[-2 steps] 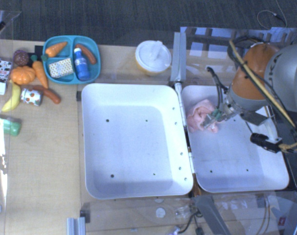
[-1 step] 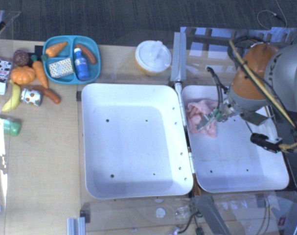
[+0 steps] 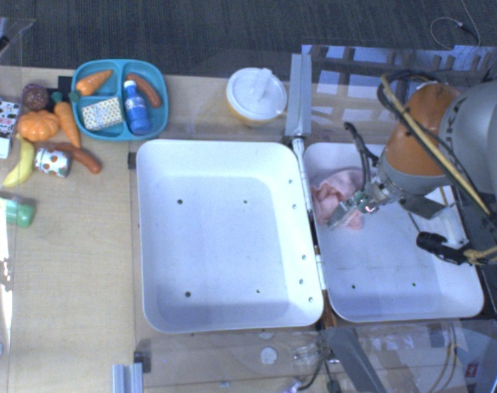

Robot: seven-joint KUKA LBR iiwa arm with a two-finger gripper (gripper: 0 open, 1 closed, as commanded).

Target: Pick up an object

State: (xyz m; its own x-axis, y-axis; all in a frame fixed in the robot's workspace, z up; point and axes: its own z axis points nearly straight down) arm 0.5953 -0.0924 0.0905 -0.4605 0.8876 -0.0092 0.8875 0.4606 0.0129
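A crumpled pink object [image 3: 336, 188] lies in the right bin [image 3: 412, 289], near its upper left corner. My gripper [image 3: 349, 211] reaches in from the right and hangs at the pink object's lower right edge, right over or against it. The grey arm with its orange band [image 3: 424, 129] rises behind it at the right. The gripper's tips blend with the pink object, so I cannot make out how they stand or whether anything is held.
The left bin [image 3: 223, 236] sits beside the right one. On the bench at the far left are a teal divided plate [image 3: 117, 101] with toy food, a small pumpkin [image 3: 38, 126], a banana [image 3: 20, 164] and a can [image 3: 51, 162]. A yellow lidded bowl [image 3: 256, 95] stands behind the bins.
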